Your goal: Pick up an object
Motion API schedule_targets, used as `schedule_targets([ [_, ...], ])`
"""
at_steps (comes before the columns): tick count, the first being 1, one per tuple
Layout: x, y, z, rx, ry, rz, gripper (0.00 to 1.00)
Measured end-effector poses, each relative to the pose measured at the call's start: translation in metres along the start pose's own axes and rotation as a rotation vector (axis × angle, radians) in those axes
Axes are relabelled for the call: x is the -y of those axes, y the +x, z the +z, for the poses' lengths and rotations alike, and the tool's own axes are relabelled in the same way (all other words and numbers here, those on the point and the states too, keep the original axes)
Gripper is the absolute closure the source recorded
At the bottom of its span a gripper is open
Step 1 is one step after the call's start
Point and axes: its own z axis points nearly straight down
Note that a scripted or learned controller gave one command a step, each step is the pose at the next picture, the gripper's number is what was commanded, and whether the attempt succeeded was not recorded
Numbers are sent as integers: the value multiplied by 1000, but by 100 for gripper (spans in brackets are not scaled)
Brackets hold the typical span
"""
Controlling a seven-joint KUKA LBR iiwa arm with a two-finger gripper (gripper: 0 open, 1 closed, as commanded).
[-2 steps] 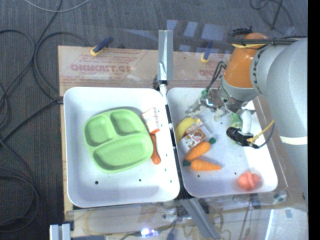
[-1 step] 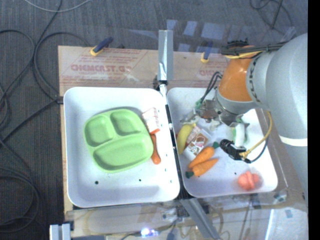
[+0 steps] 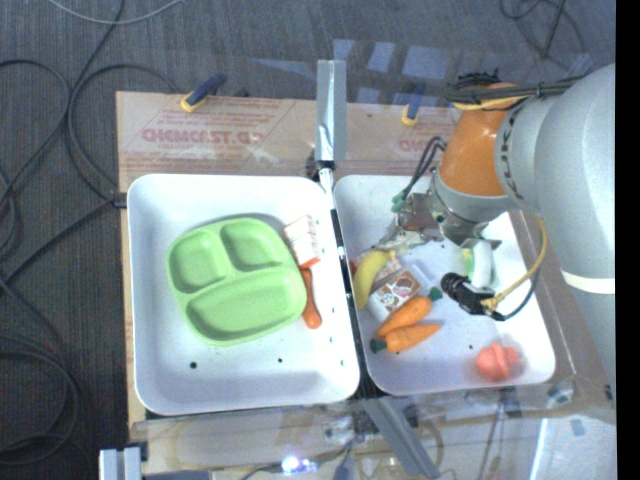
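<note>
The grey arm (image 3: 570, 178) reaches in above the right bin (image 3: 530, 363), its gripper (image 3: 415, 218) lowered near the bin's far-left corner.

Bulky pale-grey arm (image 3: 575, 178), orange band (image 3: 478, 160) above the wrist, thin black and yellow cables (image 3: 520, 288) looping beside a dark connector.

Dark grey carpet floor (image 3: 200, 28), black cables (image 3: 60, 148) trailing across it; plywood bench top (image 3: 220, 133), yellow clamps (image 3: 200, 91)
</note>
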Motion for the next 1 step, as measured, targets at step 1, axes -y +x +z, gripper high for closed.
schedule_targets([
  [1, 2, 0, 3, 0, 6, 0, 0],
])
